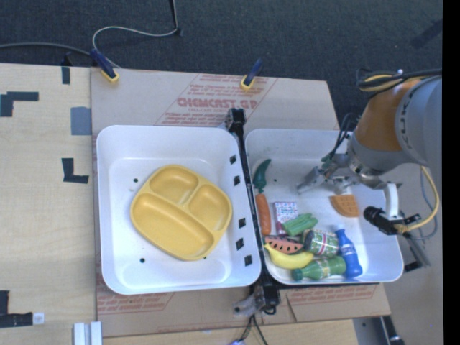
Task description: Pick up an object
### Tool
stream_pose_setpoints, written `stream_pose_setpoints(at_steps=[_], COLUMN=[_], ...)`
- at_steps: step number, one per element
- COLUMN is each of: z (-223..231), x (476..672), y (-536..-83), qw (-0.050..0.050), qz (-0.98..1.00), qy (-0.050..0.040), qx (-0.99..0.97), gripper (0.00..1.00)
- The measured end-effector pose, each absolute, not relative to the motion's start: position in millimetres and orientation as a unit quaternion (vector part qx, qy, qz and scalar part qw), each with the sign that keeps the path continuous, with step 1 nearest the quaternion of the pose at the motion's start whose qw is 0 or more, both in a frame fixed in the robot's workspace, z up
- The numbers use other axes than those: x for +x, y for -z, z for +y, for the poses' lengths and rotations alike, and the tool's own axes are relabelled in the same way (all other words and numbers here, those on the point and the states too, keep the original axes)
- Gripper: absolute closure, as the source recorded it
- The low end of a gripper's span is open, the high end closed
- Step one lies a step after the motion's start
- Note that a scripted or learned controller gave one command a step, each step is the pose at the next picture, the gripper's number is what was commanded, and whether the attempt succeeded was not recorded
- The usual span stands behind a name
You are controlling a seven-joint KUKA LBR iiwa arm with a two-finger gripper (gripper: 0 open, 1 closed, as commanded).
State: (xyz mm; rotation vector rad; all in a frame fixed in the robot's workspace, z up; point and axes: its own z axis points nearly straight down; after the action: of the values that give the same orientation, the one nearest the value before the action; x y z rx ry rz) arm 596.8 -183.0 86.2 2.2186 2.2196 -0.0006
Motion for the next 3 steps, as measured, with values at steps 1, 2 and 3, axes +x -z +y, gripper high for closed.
stream_pose_setpoints(at_steps=[1, 2, 3], z=[-215, -219, -220], x=[638.5, 590.1, 592.2], y=[-87, -87, -87], qw=[0.003, 0.001, -0.002], qz=[0.708, 0.709, 0.708], qy=[-0.0012, -0.0038, -0.0031], qx=[0.706, 0.705, 0.706], gripper=[0.00, 0.00, 0.00])
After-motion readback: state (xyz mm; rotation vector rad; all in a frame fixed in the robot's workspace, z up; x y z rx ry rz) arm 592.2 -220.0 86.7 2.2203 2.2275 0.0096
